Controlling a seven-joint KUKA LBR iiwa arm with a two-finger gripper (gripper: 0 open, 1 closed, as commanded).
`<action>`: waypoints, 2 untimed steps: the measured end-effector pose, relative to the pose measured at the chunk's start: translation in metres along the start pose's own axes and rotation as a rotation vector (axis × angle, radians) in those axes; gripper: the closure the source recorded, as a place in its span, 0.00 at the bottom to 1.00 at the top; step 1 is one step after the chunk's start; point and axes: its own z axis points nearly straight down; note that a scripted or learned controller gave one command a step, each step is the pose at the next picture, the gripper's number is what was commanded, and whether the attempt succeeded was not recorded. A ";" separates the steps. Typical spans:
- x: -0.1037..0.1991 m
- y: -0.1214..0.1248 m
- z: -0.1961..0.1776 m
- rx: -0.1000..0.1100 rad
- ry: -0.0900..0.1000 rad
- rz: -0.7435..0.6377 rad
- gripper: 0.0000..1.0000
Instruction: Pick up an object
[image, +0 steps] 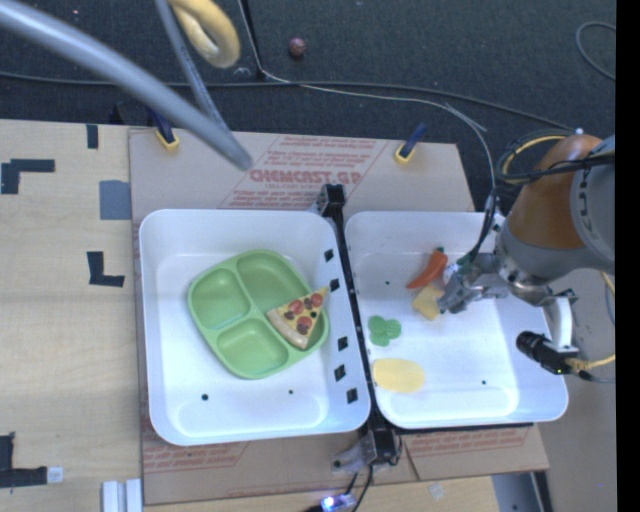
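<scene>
In the right bin (500, 395) lie an orange-red carrot-like piece (429, 268), a small yellow block (428, 304), a green flat piece (383, 328) and a pale yellow oval (399, 375). My gripper (455, 293) hangs low over the bin's middle, right beside the yellow block and just below the carrot piece. Its tips touch or nearly touch the yellow block. The left bin (170, 400) holds a green divided plate (245, 305) with a pizza slice (300, 317) on its right compartment.
A black divider with clips (340, 300) runs between the two bins. The arm's grey body and orange band (555, 205) fill the right bin's far right side. A black cable (400, 95) crosses the bench behind the bins.
</scene>
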 end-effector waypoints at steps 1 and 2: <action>-0.008 0.004 -0.059 -0.003 -0.002 0.000 1.00; -0.008 0.006 -0.112 -0.003 -0.001 -0.001 1.00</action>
